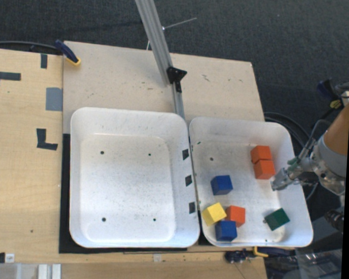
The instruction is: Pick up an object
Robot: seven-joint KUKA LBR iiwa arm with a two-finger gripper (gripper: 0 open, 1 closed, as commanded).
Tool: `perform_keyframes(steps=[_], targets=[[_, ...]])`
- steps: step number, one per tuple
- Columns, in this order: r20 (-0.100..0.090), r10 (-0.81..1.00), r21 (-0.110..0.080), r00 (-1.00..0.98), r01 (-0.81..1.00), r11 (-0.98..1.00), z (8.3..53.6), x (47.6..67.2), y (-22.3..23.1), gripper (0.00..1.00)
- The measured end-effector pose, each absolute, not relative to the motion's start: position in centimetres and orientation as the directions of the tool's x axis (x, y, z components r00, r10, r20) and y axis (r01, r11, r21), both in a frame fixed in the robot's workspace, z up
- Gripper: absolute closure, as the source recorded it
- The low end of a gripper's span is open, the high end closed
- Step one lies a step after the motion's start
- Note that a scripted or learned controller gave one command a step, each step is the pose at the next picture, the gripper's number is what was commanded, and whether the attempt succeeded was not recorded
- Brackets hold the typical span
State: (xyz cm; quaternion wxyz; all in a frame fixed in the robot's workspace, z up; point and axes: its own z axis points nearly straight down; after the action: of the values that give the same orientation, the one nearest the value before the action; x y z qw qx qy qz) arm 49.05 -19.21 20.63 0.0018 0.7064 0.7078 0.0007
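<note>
Two white bins sit side by side on the desk (225,86): the left bin (81,124) and the right bin (234,129), which holds all the blocks. The hand (281,181) hovers at the right bin's right rim, centre-right of the frame; I cannot tell how it is set. The orange block (262,161), its long axis running up-down, lies just left of it. I count two blue blocks (221,184), two orange, one yellow block (215,213), one green block (277,219).
</note>
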Motion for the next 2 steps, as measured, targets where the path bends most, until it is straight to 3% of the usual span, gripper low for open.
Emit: perform_keyframes(steps=[1,2], targets=[[-0.002,1.000,0.004,-0.002,1.000,0.002,25.2,49.8,-19.7,1.00],[0.001,1.000,-0.001,-0.006,1.000,0.006,25.3,50.2,-15.1,1.00]])
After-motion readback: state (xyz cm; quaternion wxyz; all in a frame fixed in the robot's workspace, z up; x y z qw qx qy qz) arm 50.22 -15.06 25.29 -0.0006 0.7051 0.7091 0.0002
